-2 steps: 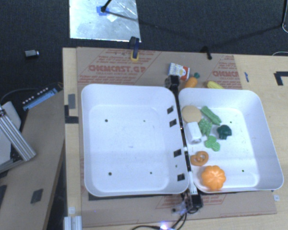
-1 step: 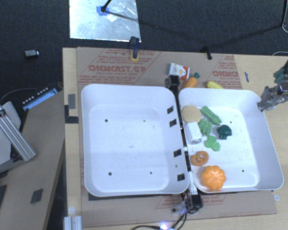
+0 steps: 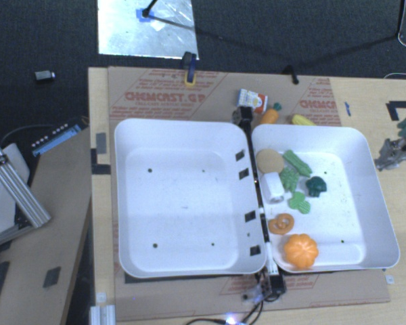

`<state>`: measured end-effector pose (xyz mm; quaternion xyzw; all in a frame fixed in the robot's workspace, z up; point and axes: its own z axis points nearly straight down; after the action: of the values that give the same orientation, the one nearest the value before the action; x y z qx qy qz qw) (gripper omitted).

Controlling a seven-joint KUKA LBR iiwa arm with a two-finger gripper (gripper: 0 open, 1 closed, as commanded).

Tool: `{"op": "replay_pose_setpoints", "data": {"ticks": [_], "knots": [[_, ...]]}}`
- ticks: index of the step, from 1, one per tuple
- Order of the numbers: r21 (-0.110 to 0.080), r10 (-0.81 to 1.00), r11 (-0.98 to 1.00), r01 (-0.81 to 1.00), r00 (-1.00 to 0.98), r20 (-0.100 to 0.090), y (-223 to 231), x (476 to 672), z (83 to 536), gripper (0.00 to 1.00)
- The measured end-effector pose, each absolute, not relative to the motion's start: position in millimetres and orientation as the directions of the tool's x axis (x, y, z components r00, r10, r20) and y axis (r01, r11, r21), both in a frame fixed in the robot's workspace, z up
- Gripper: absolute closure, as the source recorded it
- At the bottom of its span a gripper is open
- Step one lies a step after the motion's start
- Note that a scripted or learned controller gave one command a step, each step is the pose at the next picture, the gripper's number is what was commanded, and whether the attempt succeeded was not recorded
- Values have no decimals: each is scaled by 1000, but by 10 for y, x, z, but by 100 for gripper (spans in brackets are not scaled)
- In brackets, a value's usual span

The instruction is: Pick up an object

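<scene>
Orange pumpkin (image 3: 301,250) against right bin's (image 3: 372,181) near rim.

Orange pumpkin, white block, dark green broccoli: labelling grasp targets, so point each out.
Orange pumpkin (image 3: 301,250), camera view, its ribbed top.
White block (image 3: 273,186), camera view, its upper face.
Dark green broccoli (image 3: 316,185), camera view, its head.

Shiny metal sheet (image 3: 147,17) on dark floor beyond bench; small black block (image 3: 45,76) at left.

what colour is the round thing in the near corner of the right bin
Orange: the round fruit shows clearly in the camera view, against the right bin.
</scene>
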<state>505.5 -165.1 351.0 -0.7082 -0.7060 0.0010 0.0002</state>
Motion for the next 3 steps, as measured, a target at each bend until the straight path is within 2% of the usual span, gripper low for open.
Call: {"op": "replay_pose_setpoints", "data": {"ticks": [1, 2, 3], "knots": [[-9, 1000, -2, 1000, 2, 1, -2082, 5234, 1851, 100], [5, 1000, 7, 1000, -7, -2, -2057, 5776, 1806, 100], [14, 1000, 3, 1000, -3, -5, -2000, 5259, 3315, 100]]}}
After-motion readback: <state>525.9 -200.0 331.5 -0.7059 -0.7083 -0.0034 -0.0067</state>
